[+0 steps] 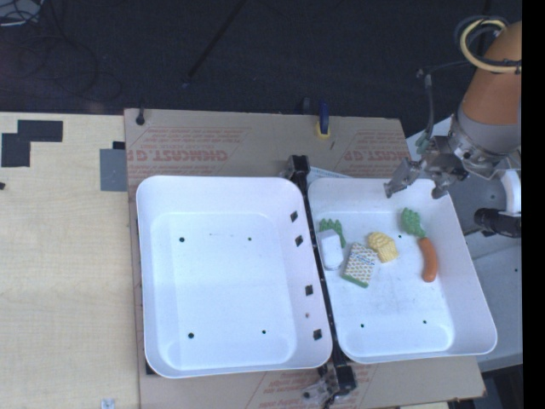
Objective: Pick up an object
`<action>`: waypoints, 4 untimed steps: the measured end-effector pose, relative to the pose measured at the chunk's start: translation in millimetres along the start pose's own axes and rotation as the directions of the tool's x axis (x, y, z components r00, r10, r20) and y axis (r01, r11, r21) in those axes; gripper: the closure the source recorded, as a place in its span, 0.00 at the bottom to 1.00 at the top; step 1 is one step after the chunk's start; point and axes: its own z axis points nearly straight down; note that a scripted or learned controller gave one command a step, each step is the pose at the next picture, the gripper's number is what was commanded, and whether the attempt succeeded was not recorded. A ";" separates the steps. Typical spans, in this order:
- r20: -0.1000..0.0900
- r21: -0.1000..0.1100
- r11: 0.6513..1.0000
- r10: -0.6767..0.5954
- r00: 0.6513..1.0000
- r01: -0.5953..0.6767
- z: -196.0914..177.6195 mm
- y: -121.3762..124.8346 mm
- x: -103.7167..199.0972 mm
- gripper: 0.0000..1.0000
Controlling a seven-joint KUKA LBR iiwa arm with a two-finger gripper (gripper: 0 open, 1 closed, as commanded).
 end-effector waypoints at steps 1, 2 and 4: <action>-0.001 0.011 1.000 0.003 1.000 -0.003 135.6 -8.7 -36.1 0.00; 0.001 -0.001 1.000 -0.001 1.000 0.001 151.3 -51.7 45.2 0.00; -0.002 0.009 1.000 0.007 1.000 -0.007 146.2 -166.7 21.3 1.00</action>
